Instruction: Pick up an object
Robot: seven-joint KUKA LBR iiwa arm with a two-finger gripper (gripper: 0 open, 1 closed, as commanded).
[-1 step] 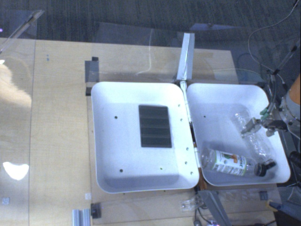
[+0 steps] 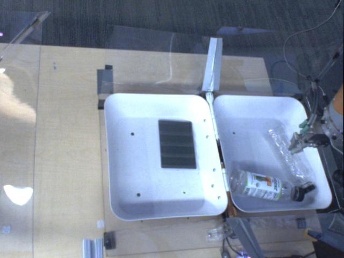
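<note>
In the right bin [image 2: 242, 112] a clear bottle [image 2: 260, 185] with a white and green label lies on its side near the front wall, its black cap [image 2: 302, 192] pointing right. A crumpled clear plastic piece [image 2: 286, 150] lies diagonally above it. My gripper [image 2: 302, 141] comes in from the right edge and hovers over the upper right end of that plastic piece. I see nothing held in it. A dark ribbed rectangular block [image 2: 177, 144] lies flat in the middle of the left bin [image 2: 123, 160].
A metal divider post [image 2: 212, 69] rises behind the seam between the bins. Cables hang at the right beside the arm. Clear sheeting covers the wooden bench [image 2: 54, 144] around the bins.
</note>
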